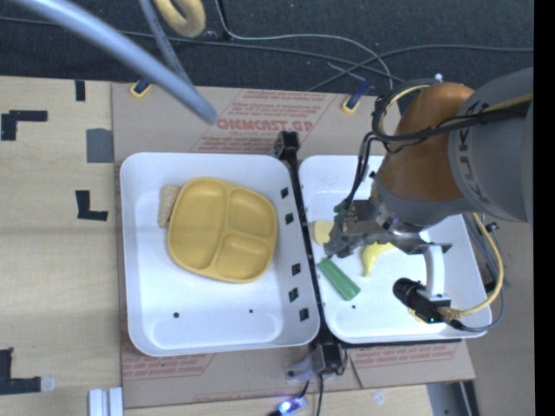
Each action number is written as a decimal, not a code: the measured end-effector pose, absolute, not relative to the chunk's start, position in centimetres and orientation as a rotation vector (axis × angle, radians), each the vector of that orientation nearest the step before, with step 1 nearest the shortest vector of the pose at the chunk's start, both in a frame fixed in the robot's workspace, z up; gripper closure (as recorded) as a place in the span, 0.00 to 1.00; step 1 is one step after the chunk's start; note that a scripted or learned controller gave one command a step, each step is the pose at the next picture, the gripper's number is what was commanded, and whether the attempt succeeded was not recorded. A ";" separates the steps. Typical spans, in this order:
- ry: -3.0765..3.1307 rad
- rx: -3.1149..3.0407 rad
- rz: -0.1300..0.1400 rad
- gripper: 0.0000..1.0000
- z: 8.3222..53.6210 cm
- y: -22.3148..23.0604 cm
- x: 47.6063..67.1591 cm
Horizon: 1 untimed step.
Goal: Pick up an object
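Observation:
My gripper (347,241) hangs low over the left half of the right bin (390,319). Just below it lies a green stick-shaped object (339,278), slanted, near the bin's left wall. A small yellow object (374,256) lies to the right of the gripper's tip, and a pale yellow piece (323,230) peeks out at its left. The arm's wrist and orange band (425,146) cover the upper part of the bin.
The left bin (147,319) holds a yellow divided plate (223,230) with a tan sponge-like piece (166,204) tucked under its left edge. A black divider (299,241) runs between the bins. Cables trail over the right bin's right side.

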State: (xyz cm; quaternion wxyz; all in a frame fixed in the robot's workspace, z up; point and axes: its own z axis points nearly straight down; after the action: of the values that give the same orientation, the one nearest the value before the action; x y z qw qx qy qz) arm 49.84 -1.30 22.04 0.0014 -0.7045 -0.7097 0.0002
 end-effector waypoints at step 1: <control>-2.226 -2.214 0.004 1.00 21.3 3.4 50.2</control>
State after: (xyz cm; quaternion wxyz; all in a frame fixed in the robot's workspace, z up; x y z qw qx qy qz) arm 50.18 3.36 21.28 0.0010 -0.7052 -0.7090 0.0012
